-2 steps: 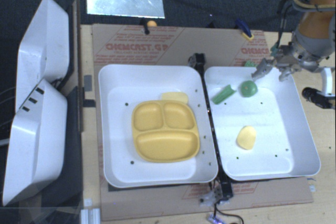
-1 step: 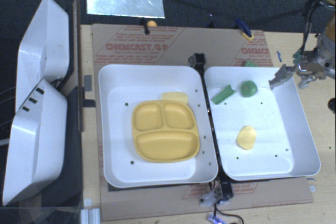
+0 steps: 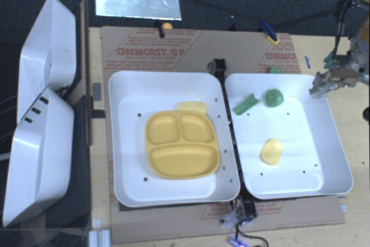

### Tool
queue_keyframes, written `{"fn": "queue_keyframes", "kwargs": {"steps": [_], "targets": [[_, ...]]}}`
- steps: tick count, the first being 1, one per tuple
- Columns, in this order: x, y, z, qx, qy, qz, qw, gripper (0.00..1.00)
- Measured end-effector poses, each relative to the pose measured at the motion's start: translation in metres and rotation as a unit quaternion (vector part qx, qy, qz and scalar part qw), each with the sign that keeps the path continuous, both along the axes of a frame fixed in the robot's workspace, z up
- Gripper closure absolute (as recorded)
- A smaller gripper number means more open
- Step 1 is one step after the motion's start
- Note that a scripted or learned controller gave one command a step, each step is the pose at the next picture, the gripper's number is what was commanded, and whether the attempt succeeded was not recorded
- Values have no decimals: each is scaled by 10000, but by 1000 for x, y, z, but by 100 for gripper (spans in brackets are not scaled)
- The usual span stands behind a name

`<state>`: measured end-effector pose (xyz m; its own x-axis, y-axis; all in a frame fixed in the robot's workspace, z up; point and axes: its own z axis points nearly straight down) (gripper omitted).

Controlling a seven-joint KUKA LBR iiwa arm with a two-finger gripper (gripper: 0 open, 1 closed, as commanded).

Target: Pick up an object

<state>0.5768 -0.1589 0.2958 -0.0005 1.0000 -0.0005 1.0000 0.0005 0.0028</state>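
In the right bin (image 3: 324, 153) lay three loose items: a green ball (image 3: 274, 97) near the far wall, a green stick (image 3: 245, 104) just left of it, and a pale yellow lump (image 3: 271, 151) nearer the middle, apart from both. The left bin (image 3: 124, 124) held a yellow divided tray (image 3: 182, 144), with a pale yellow piece (image 3: 192, 107) touching its far edge. The gripper (image 3: 322, 87) hung over the right bin's far right corner, holding nothing; its opening could not be made out.

A divided tray (image 3: 182, 144) lies in the left bin (image 3: 130, 95).
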Motion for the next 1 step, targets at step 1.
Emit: {"fn": "queue_keyframes", "kwargs": {"steps": [1], "targets": [[-54, 38, -36, 9, 27, 8, 10000, 100]]}}
